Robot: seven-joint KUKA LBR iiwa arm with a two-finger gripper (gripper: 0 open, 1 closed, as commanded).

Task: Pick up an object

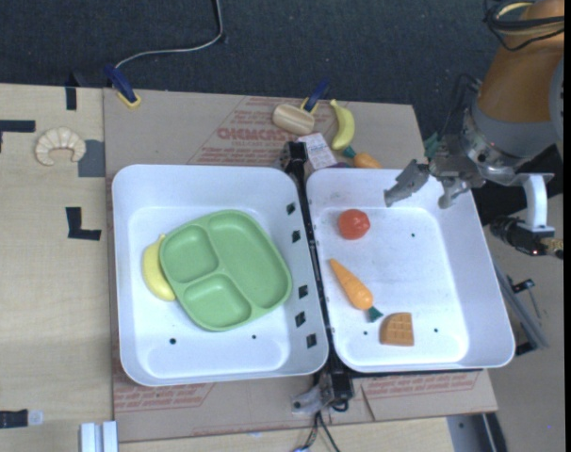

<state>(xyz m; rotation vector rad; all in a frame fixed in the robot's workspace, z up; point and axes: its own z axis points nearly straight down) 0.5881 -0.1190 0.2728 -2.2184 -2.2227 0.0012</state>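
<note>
Red tomato point(353, 223), orange carrot point(351, 285) and a tan wedge point(397, 330) lie loose in right bin point(474, 290), ready for picking. Gripper point(423, 185) hovers at far rim, fingers apart, empty.

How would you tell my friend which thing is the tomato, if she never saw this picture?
Find the right white bin, the one without the green plate. Look near its top left corner: the tomato sits there, apart from the carrot below it. It is the only round red thing; the carrot is long and orange.
</note>
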